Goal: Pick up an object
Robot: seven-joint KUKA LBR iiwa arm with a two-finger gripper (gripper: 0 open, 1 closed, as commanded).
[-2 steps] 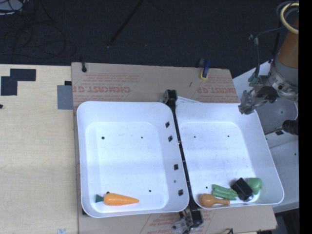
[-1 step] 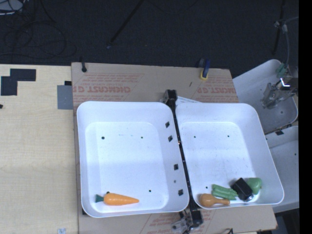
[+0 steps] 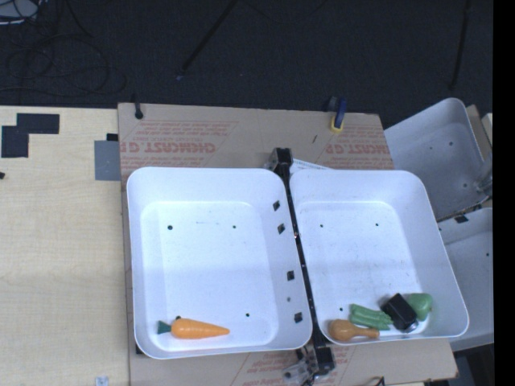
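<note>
1. Two white bins sat side by side on a sheet of printed cardboard [image 3: 201, 139], which lay on a pale wooden bench [image 3: 56, 240].
2. The left bin [image 3: 133, 240] held an orange toy carrot [image 3: 199, 328] lying on its side near the front wall, green end towards the front left corner.
3. The right bin [image 3: 438, 240] held four items clustered in its front right corner: an orange gourd-shaped piece [image 3: 352, 330], a green pod-like piece [image 3: 370, 317] just behind it, a black block [image 3: 399, 311] touching the pod, and a rounded green piece [image 3: 420, 302] beside the block.
4. A blue and yellow clamp [image 3: 339, 115] stood at the cardboard's far edge.
5. Whether the gripper was spread or pressed together could not be told.
</note>
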